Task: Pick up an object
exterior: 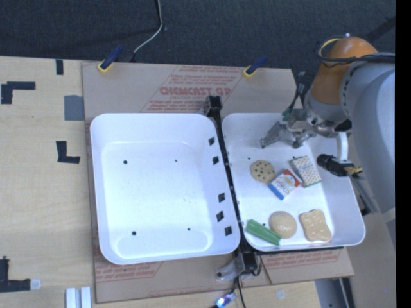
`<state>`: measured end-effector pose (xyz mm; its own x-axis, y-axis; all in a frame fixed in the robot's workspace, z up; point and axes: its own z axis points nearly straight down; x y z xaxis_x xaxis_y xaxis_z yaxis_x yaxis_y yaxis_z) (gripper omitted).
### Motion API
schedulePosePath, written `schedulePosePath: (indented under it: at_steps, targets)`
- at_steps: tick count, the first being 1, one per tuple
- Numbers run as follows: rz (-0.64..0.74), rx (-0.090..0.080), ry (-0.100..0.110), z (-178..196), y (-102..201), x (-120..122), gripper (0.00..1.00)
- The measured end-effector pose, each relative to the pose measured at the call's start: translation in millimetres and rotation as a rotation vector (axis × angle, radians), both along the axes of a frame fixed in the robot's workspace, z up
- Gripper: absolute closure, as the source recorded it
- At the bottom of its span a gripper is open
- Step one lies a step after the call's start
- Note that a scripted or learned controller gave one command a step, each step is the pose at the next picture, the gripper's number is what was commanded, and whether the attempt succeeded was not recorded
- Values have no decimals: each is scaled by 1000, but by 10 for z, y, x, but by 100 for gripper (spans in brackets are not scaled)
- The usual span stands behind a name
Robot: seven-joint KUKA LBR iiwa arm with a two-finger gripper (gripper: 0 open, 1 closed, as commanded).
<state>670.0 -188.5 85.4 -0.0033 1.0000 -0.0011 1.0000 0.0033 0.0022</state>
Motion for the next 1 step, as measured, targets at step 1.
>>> schedulePosePath:
  at_steps: [1]
  targets:
    - [2,-3,-1,110,4,-1,100]
